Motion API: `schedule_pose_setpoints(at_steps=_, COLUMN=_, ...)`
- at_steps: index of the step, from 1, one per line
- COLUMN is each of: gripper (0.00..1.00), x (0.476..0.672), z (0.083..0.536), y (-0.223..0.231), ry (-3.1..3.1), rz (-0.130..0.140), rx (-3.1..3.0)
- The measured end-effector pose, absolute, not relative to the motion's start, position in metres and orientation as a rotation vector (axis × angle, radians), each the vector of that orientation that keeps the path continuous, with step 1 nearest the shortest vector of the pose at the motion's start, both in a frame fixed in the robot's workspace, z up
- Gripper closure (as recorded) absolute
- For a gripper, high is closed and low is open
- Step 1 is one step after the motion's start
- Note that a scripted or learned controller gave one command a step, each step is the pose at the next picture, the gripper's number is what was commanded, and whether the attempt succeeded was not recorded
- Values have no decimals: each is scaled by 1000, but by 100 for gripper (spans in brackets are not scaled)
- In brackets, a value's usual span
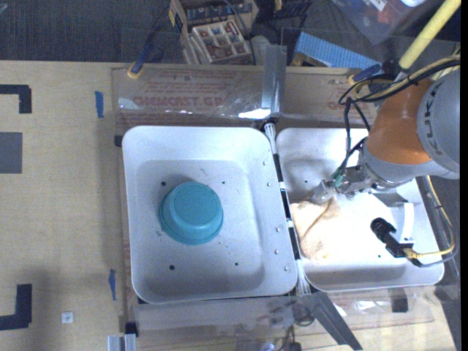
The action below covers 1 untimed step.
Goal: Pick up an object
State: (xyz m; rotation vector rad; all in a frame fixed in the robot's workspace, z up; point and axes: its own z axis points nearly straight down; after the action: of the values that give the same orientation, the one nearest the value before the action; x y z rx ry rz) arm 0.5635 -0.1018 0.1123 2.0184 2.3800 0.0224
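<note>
Gripper (324, 191) hovers at the tan cloth (316, 234), nine o'clock in the right bin (303, 151); open or closed, I can't tell. Best pinch a raised fold.

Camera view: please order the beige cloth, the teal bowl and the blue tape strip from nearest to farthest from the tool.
1. Beige cloth, in the right bin, beside the tool.
2. Teal bowl, in the left bin.
3. Blue tape strip, on the bench left of both bins.
</note>
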Motion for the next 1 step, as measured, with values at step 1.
schedule_pose_setpoints(at_steps=1, gripper=0, x=573, z=90, y=-102, ry=2391, rz=11, rx=2024)
